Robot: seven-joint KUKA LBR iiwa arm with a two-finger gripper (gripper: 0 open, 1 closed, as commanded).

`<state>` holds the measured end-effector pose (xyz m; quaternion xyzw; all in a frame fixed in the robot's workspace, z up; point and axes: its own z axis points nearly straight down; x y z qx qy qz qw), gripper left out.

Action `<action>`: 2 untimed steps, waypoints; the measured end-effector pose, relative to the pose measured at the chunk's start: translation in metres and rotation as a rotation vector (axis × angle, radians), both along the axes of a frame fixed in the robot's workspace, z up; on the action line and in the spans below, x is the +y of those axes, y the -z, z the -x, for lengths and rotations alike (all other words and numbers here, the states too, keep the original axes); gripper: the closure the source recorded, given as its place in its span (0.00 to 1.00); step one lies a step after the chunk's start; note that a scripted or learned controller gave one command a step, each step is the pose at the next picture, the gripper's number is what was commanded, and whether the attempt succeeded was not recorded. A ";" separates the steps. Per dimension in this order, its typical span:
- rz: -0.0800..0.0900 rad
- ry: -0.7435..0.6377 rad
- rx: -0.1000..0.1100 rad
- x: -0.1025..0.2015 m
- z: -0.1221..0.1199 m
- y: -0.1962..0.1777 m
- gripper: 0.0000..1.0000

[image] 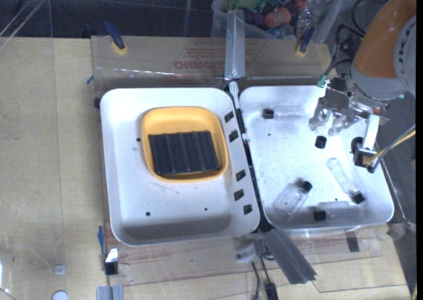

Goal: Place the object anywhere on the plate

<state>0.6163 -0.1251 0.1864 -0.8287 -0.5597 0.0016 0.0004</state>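
Clear little vials with black caps lie scattered in the right bin, well apart from the yellow plate in the left bin. Looks like the picking step, nothing grabbed yet. Tool hangs over the bin's upper right; can't tell its state. Next it needs to drop onto one vial.

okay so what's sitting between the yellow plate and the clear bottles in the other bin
In the camera view, between the plate and the bottles run the two bins' adjoining rims, carrying small black tabs.
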 end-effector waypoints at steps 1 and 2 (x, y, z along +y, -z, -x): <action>0.000 0.000 0.000 0.000 0.000 0.000 0.00; 0.000 -0.051 -0.004 -0.043 -0.021 -0.047 0.00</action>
